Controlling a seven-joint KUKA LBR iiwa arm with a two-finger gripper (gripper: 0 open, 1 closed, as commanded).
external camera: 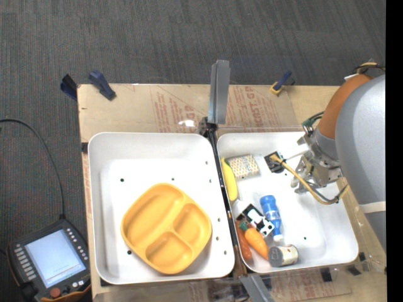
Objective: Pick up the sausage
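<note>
Left bin (101, 168): yellow tray (166, 228). Right bin (327, 244): carrot (255, 242), blue bottle (270, 210).

A robotics lab: a wooden desk (157, 109) clamped with blue clamps (101, 83) stands on grey carpet (157, 30). Two white bins (101, 162) sit on it beside a grey arm (368, 143). A teach pendant (47, 257) lies on the floor.

The left bin (101, 168) held a yellow divided plate (167, 227). The right bin (327, 244) held a banana (230, 180), a patterned sponge (244, 165), a blue bottle (270, 210), a carrot (256, 242), a sausage (244, 244) and a small can (283, 255). The end effector (315, 168) hung over that bin's right side.
</note>
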